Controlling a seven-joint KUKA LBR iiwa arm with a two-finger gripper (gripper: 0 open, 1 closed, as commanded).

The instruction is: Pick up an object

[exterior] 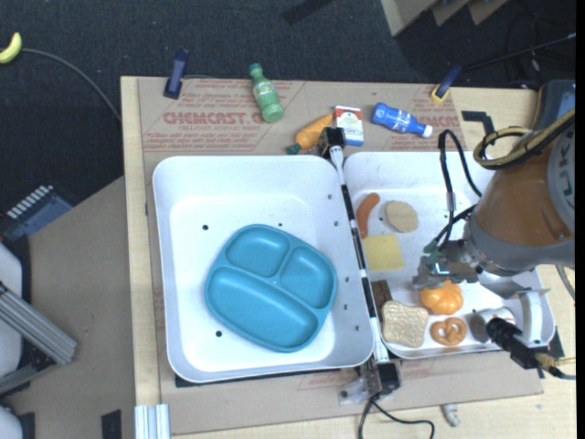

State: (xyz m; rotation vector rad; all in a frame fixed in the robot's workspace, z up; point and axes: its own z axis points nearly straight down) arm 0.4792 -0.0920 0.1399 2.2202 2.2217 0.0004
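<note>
Orange toy fruit [442, 297] just below gripper [440, 269].

Food crowds the right bin [416, 167], leaving bare floor only at its far end. The left bin [183, 208] lies open around the blue tray [270, 286].

Arm [526, 208] cut by right edge; covers right bin's [402, 167] far side; tool [439, 271] fingers unclear.

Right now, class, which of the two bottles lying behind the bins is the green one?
The green bottle lies behind the left bin, further left. The other bottle is blue with a white cap and lies behind the right bin.
</note>
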